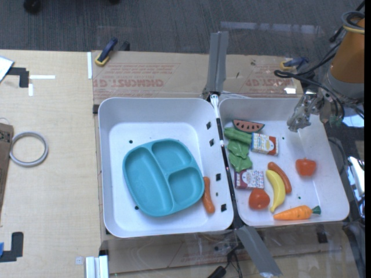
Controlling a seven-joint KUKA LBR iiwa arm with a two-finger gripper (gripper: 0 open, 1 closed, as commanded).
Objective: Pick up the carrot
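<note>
A: The claw [299, 122] hangs over the back right corner of the right bin [339, 172], at the end of the grey arm [351, 57] with its orange band. How wide it stands I cannot tell; it is small and blurred from this angle, and nothing shows in its grip.

B: What lies nearest to it?

A: Just below it in the picture, a red tomato [306, 167] sits by itself near the right wall. To the left along the back are a watermelon slice [248, 125] and a small juice box [264, 144], with green leafy pieces [238, 149] running down beside the divide between the bins.

B: And the carrot?

A: The carrot [295, 213] lies on its side at the front of the right bin, well apart from the claw, its green top pointing right. Just left of it are a banana [276, 189], a sausage [279, 176] beside the banana, a second tomato [258, 199], and another small carton [250, 179].

B: The left bin?

A: The left bin [116, 155] holds a teal divided plate [163, 177], with an orange sausage-shaped piece [207, 194] lying against the plate's right edge. Out on the surface [52, 201] to the far left lies a roll of tape [26, 149].
</note>
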